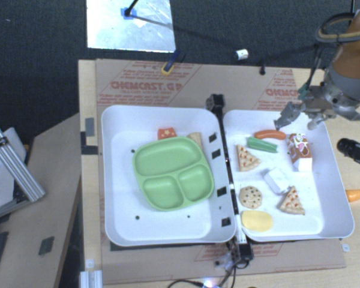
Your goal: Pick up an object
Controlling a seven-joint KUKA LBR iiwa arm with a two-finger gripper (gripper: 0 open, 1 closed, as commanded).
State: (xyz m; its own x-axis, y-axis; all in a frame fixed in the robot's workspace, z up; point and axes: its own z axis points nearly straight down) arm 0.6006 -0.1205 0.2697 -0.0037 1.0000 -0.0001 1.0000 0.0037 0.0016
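A: Step? Approach. Gripper (298,116) hovers at 1 o'clock of the right bin (336,206), jaws spread, pinching nothing.

B: Next?

A: Pick a target and descend; carton (299,150) sits just below it at 6 o'clock.

B: Count?

A: Two pizza slices (246,158), one hot dog (269,134), green stick (262,144), cookie (250,196), white block (276,179), yellow disc (257,221). Left bin (117,179): one green tray (171,173).

On my desk (138,80) two bins sit side by side. The left bin (117,161) holds a divided plate (173,173), with a small toy (167,133) behind it. In the right bin (330,203) lie a sausage (269,134), two pizza slices (247,158), a cookie (250,197) and a carton (299,150). My hand (300,117) hangs over that bin's far edge.
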